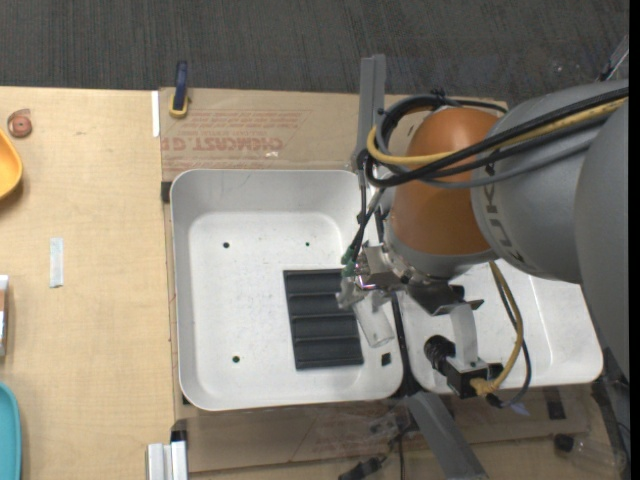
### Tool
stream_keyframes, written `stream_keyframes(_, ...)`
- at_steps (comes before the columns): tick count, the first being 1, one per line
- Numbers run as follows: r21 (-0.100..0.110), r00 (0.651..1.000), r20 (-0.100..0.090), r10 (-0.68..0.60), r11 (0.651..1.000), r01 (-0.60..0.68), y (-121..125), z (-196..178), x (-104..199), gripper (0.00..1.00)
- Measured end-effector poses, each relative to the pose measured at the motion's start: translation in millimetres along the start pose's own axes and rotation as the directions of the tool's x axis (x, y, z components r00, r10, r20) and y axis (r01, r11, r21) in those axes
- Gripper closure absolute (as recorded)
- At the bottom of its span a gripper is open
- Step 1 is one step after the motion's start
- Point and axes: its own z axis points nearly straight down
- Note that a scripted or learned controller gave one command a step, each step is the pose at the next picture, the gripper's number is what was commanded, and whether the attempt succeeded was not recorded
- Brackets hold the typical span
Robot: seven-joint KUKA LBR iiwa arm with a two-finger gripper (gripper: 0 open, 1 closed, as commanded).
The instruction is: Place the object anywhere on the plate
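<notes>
Camera view shows my jaws [362,293] low over the right edge of the left bin [200,268], at the right side of a dark ribbed object [322,318] lying flat on the bin floor. I judge the task barely begun: the object is not lifted. I cannot tell whether my jaws are apart or together, or whether they touch it.

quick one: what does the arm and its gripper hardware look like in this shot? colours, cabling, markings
Bulky grey KUKA arm with a rounded glossy orange band above the wrist. Yellow and black cables loop over the band; a thin yellow cable hangs lower. Silver-metal two-finger gripper with a white tag. A black bracket sits beneath. No legible markings.
</notes>
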Motion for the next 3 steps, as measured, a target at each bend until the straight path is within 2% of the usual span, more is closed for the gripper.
stream_keyframes(1,-0.003,0.992,0.002,-0.127,0.992,0.127,81.0,-45.2,31.0,1.0)
stream_keyframes(2,-0.002,0.937,0.002,-0.35,0.937,0.35,122.5,8.7,60.8,1.0)
stream_keyframes(3,-0.003,0.792,0.002,-0.61,0.792,0.61,96.0,7.2,99.9,1.0)
